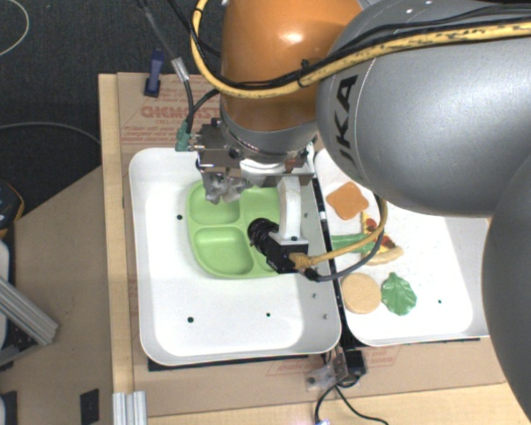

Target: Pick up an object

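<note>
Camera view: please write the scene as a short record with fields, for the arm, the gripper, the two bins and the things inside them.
arm: grey with orange band, reaching in from the right
gripper: low over the green tray, in the left bin
left bin: white, holds the green tray
green tray: divided into compartments, partly hidden by the gripper
right bin: white, holds small food-like pieces
pieces: orange flat piece, tan round piece, green leaf piece
held object: none visible between the fingers
</note>
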Controlling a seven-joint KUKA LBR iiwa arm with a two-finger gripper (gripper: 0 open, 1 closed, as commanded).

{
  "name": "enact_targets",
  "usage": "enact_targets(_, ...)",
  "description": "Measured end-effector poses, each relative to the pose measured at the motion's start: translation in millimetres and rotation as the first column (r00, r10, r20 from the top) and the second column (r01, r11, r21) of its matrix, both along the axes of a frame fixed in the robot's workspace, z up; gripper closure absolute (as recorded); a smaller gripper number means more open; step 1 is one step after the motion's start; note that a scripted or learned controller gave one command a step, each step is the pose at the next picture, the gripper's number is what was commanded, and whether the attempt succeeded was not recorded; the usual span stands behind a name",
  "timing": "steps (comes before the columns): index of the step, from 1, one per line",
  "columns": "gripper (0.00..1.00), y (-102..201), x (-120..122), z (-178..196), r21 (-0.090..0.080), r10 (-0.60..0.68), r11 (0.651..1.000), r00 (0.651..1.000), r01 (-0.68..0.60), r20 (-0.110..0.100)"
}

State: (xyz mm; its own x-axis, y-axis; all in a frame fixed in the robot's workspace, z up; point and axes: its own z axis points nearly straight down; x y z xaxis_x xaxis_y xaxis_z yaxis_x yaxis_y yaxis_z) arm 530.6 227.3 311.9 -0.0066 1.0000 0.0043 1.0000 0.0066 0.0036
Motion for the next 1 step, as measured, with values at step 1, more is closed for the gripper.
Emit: enact_targets(1,1.0,-20.5,9.1,159.9,0.004,-0.005,1.0,1.0,0.005,0.017)
